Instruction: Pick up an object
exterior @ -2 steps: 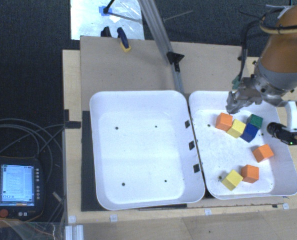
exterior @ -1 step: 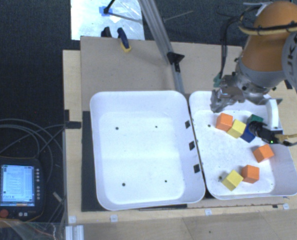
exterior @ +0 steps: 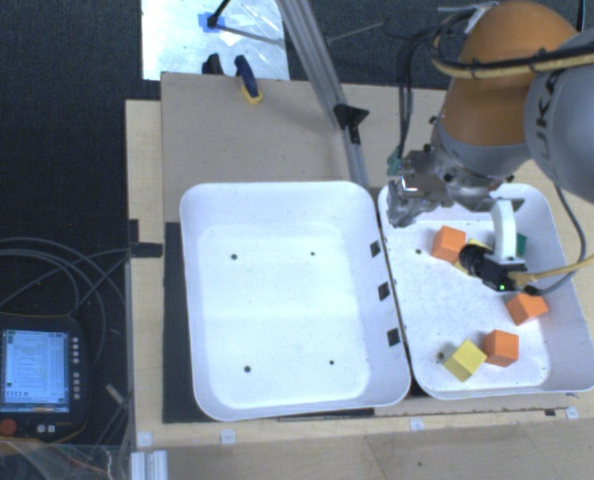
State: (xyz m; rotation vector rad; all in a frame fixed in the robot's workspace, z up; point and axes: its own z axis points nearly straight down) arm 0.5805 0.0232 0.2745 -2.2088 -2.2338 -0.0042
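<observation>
The right bin (exterior: 567, 363) holds three orange blocks: one (exterior: 449, 243) near its far left, one (exterior: 526, 307) at mid right and one (exterior: 500, 347) toward the front. A yellow block (exterior: 465, 360) lies touching that front orange block on its left. A small green thing (exterior: 520, 240) peeks out at the far right, mostly hidden by the arm. My gripper (exterior: 409, 196) hangs over the bin's far-left corner, just left of the nearest orange block, with nothing seen in it.
The left bin (exterior: 277, 303) sits alongside, the two rims meeting at the middle. A slanted metal pole (exterior: 322, 68) rises behind the bins. A teach pendant (exterior: 32, 373) lies off the bench at the left.
</observation>
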